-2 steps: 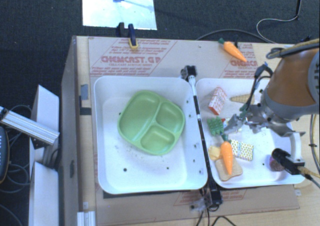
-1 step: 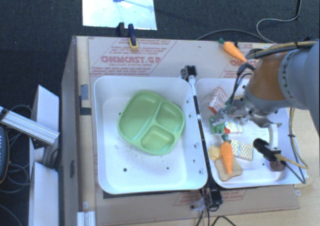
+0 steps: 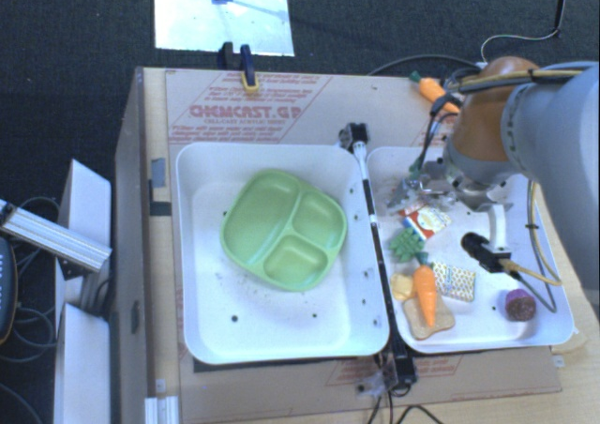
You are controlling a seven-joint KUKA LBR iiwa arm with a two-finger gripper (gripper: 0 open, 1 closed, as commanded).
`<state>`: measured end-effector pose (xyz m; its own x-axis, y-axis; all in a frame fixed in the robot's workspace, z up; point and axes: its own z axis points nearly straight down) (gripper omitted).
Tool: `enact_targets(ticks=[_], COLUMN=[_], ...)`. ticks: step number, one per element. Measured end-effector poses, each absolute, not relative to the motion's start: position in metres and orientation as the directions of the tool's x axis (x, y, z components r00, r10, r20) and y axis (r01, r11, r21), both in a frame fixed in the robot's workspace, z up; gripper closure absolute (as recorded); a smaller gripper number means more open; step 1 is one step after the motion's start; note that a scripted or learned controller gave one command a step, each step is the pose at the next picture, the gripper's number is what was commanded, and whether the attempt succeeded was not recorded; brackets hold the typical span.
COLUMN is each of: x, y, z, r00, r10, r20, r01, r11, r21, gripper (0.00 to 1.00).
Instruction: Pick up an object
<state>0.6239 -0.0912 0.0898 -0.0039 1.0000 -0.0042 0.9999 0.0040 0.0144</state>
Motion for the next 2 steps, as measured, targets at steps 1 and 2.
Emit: enact_targets(ticks=[1,2], x=[0.6256,0.6254], y=[-0.0923,-0.0922], z=[0.1019,0.1016], r00=[-0.004,-0.004], r10=[1.000,1.000], r20=[-0.006,-0.006], r01=[1.000,1.000], r11=[0.005,0.005], r21=[0.021,0.021], gripper=[1.00,0.00])
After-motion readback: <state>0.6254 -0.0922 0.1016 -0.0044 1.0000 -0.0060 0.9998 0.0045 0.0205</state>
